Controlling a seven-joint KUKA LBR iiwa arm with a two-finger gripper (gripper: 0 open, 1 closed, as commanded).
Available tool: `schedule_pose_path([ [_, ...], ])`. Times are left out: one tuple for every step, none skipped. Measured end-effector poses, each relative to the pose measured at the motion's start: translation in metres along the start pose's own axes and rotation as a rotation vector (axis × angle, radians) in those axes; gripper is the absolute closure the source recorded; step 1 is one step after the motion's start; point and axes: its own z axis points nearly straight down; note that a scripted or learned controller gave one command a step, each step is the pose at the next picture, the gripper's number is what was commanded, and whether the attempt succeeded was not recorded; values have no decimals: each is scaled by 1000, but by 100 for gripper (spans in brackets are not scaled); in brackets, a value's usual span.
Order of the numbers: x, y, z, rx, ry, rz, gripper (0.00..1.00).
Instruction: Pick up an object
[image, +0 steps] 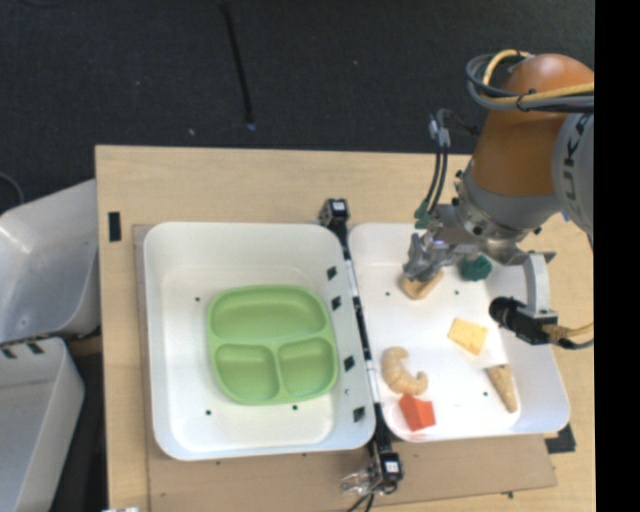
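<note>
The arm (520, 130) reached in from the right of the camera view, its orange band above the wrist, and its hand (424, 268) was down in the upper part of the right bin (530, 400). The hand's tip sat right over a tan, bread-like piece (421, 287) on the bin floor, touching it or very nearly so. Whether the piece lay between the fingers could not be told, nor how wide the hand stood, since the grey body of the hand covered the tips from above. A small dark green object (474, 267) lay just beside the hand, on its right.

Lower in the same bin, well apart from the hand, a yellow cheese-like wedge (467, 335) lay near the middle, a pale shrimp-shaped piece (403, 371) curled near the bin's left wall, a red block (418, 412) sat just below the shrimp, and a tan cone (503, 387) lay toward the lower right corner.

The left bin (170, 400) held a green divided tray (270, 343) lying flat at its middle, with one long compartment at the top and two smaller ones below. Both bins rested side by side on the light wooden bench (120, 190).
</note>
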Motion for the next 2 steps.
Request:
schedule_pose_path([
  [45, -12, 1, 0, 0, 0, 100],
  [95, -25, 25, 2, 0, -1, 100],
])
